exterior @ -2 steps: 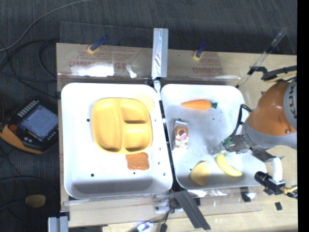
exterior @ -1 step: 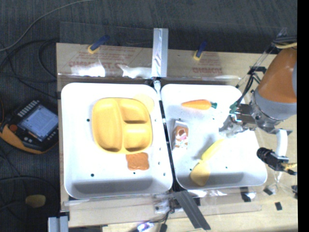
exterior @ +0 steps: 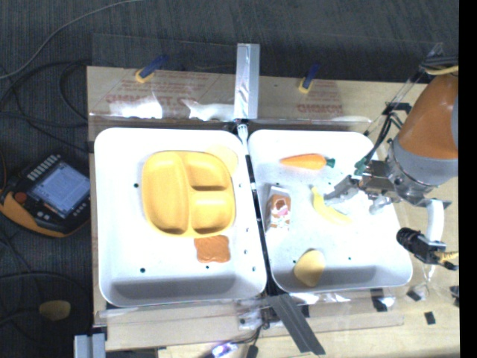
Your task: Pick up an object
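Note:
The right bin (exterior: 387, 267) holds an orange carrot (exterior: 304, 161) near its far wall, a small printed packet (exterior: 279, 208) at its left side, a yellow banana-like piece (exterior: 329, 206) in the middle and a rounded yellow object (exterior: 309, 266) by the near wall. My gripper (exterior: 347, 189) hangs over the right half of this bin, just right of and slightly above the banana-like piece. The orange-banded arm (exterior: 432, 129) reaches in behind it. Nothing visible is lifted off the bin floor.
The left bin (exterior: 112, 222) holds a yellow divided tray (exterior: 188, 191) and a flat orange-brown piece (exterior: 212, 249) in front of it. A metal divider (exterior: 257, 215) runs between the bins. A handheld controller (exterior: 48, 192) lies on the floor at left.

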`<action>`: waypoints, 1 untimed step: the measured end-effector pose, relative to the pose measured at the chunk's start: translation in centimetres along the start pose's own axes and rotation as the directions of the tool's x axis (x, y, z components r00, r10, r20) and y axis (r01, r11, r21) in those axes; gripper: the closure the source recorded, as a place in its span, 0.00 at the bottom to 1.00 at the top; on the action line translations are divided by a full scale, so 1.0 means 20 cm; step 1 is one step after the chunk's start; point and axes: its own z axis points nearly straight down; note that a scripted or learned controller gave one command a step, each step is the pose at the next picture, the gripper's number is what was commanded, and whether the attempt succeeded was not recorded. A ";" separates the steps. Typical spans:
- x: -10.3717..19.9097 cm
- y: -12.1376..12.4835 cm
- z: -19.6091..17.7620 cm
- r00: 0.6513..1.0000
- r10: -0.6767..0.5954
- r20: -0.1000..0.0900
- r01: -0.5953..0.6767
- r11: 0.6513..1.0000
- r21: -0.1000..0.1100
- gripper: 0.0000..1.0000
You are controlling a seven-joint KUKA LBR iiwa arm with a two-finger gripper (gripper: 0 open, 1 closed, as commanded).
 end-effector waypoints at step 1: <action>0.01 0.29 0.25 0.999 -0.034 0.001 0.034 0.999 0.000 0.00</action>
